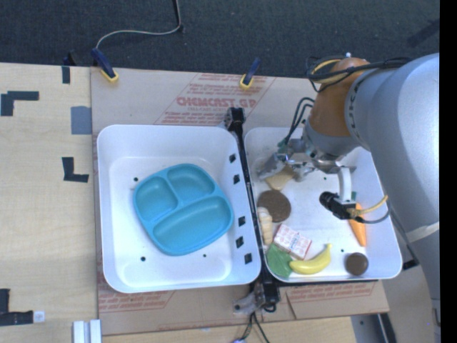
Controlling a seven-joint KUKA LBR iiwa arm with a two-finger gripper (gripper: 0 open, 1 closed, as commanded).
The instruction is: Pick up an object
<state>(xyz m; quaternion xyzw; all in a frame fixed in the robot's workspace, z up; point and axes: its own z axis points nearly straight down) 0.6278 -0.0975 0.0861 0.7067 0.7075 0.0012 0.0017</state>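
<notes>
Now, pincer (277, 167): low over the far left corner of the right bin (311, 219), at the end of the grey arm (401, 123) that comes in from the right.
Pincer state: cannot be told; the wrist and its orange band (331, 110) sit above it and nothing shows plainly whether it is apart, together or clamped on anything.
Closest thing: a tan piece (278, 181), just under the pincer on its near side, touching it or nearly so; I cannot tell which.
Next out: a round brown cookie (275, 205), nearer the camera than the pincer and just beyond the tan piece.
Further toward the camera: a pale stub (265, 229) against the bin's left wall, then a red and white carton (293, 242) beside it.
Near edge of this bin, well apart from the pincer: a green piece (278, 265) with a banana (313, 261) lying against it.
To the pincer's right and nearer the camera: a carrot (359, 233), and past it a brown ball (355, 264) in the near right corner.
To the pincer's left: the left bin (118, 191), beyond the wall between the two, with a blue divided plate (184, 207) lying flat in its middle.
Under both bins: a cardboard sheet (207, 103).
</notes>
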